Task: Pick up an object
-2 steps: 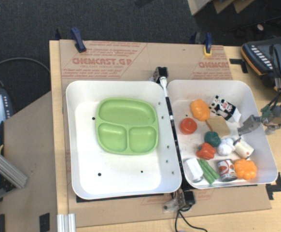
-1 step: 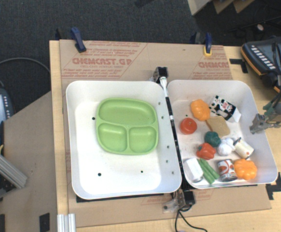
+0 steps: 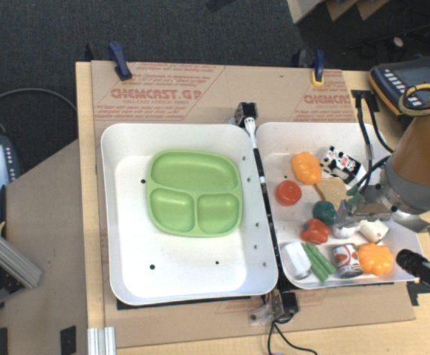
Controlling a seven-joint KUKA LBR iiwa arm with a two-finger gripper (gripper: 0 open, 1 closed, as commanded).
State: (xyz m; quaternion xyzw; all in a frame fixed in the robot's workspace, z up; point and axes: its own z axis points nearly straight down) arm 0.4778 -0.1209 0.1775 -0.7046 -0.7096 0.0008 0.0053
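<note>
While gripper (image 3: 346, 214) hovers | bins (image 3: 119, 220): 2 | green tray (image 3: 195, 192): 1

A light green divided plate (image 3: 195, 192) lies in a white bin (image 3: 119, 220). The other white bin (image 3: 274, 143) holds an orange pepper (image 3: 306, 167), a red tomato (image 3: 288, 192), a black-and-white cow-patterned toy (image 3: 340, 163), a teal piece (image 3: 323, 212), a green stalk (image 3: 319, 261) and a tan block (image 3: 332, 190).

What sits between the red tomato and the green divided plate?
In the camera view, only bare white bin floor and the two bins' meeting rims separate the red tomato from the green divided plate; no other object lies there.
</note>
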